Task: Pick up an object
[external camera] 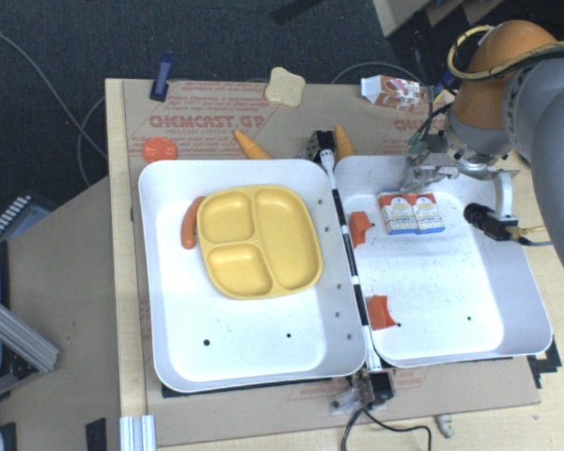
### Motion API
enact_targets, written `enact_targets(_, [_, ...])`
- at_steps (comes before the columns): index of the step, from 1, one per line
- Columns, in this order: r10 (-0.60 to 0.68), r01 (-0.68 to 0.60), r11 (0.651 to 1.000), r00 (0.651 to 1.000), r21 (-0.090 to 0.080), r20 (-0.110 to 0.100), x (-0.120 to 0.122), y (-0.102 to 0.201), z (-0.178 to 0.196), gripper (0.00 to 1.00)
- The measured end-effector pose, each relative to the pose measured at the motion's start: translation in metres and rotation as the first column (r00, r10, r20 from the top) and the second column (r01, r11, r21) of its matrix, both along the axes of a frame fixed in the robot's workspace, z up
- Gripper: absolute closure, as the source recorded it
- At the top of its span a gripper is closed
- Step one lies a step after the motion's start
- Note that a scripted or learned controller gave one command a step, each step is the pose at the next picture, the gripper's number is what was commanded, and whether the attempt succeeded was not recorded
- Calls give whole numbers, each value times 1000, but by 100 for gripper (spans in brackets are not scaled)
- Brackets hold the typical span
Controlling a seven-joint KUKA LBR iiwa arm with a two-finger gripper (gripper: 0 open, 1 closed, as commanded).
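Note:
In the right bin (470,294), a small white carton with red and blue panels (411,213) lies near the back. My gripper (421,175) hangs just behind and above that carton, close to its far edge. An orange piece (359,227) rests against the bin's left wall, and a red-orange piece (380,312) lies further forward along the same wall. Over in the left bin (169,318) there is a yellow divided plate (258,241), with a red sausage (189,222) beside its left rim.
Behind the bins, on the cardboard, lie a bread slice (285,85), a carrot (251,145), an orange disc (158,148), a blue item (161,76) and a printed packet (393,89). The grey arm (545,111) comes in from the right.

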State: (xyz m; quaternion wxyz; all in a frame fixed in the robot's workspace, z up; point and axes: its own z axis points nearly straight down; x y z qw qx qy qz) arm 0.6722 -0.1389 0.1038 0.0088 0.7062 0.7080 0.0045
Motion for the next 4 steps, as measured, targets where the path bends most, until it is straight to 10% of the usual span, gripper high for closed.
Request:
enact_targets(1, [-1,1,1000,1000,8,-18,-77,84,82,100])
enact_targets(2, [-2,2,1000,1000,7,-21,-77,83,81,0])
enact_targets(3, [-4,4,1000,1000,4,-18,-19,10,38,0])
enact_targets(4, [-1,1,1000,1000,7,-22,-6,47,-20,0])
